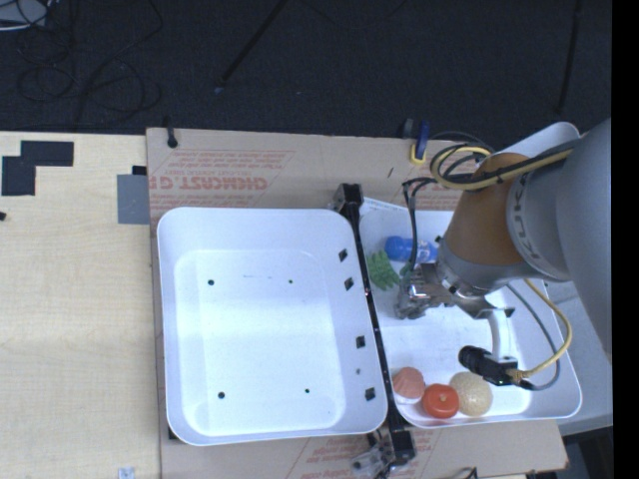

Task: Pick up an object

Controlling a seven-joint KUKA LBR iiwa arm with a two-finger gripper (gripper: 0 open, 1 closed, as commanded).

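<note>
The two-finger gripper (412, 299) sits low in the right shallow white bin (439, 352), at its far left part, just beside a green leafy plastic piece (381, 266) and a small blue ball (397, 247). Whether it is open or closed cannot be told. This looks like the reaching step, with nothing visibly held. A pink round piece (407, 381), a red round piece (440, 400) and a cream round piece (472, 392) lie together at the near edge. Next, it likely must centre over 1 object and close.

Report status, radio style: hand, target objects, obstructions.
Hand over right bin, next to green object. Blue object just beyond it. Pink round, red round, cream round clustered at near wall, clear of hand.
</note>
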